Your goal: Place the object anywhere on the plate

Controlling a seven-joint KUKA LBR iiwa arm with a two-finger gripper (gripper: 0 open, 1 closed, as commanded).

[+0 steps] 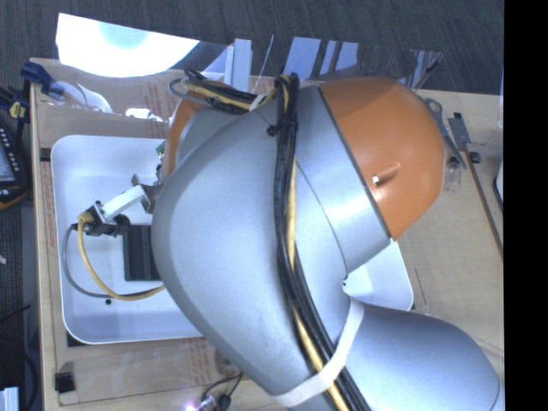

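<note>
The arm (257,255) is stretched across the middle from 5 o'clock, orange band (385,161) up at 2. The left bin (68,229) is seen at 9 o'clock, with a dark rectangular shape (141,253) inside, half tucked under the arm; what it is can't be told. A corner of the right bin (396,282) is seen at 4. The object and plate are hidden, and whether anything's gripped can't be told.
</note>
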